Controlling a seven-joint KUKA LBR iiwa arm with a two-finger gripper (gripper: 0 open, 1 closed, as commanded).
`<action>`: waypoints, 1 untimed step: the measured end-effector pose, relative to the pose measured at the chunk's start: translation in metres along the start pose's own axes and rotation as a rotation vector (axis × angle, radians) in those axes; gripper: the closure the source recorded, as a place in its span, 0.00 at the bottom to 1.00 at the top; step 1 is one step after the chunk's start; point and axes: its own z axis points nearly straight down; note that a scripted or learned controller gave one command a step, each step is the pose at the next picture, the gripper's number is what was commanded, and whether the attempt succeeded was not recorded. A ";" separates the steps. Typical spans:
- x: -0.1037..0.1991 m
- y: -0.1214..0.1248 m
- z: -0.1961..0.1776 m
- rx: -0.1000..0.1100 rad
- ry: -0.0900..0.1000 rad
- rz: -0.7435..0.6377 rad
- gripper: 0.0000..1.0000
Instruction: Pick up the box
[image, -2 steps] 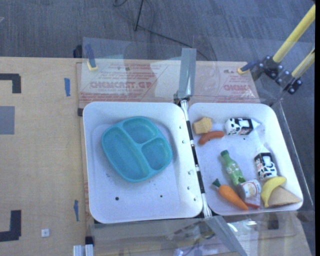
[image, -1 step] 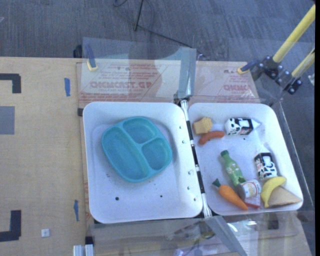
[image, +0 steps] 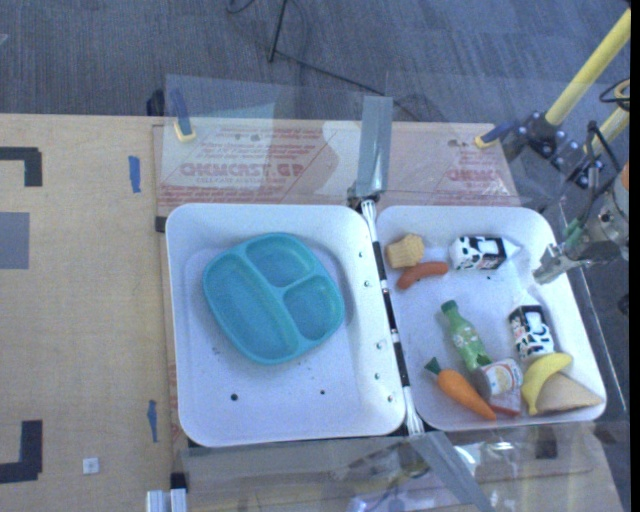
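The gripper (image: 553, 266) hung at the right bin's (image: 440, 415) right rim, holding nothing; its opening could not be told. The box (image: 484, 252), a black-and-white carton, lay on its side near the bin's far wall, left of the gripper and slightly farther back, its long axis running roughly left-right.

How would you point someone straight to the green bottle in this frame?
Start at the right-hand white bin, the one crowded with toy food. Near its middle lies a small green bottle with a dark green cap, just above the orange carrot. It is the only green item there.
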 end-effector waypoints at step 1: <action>0.001 0.034 -0.223 -0.002 -0.002 -0.040 1.00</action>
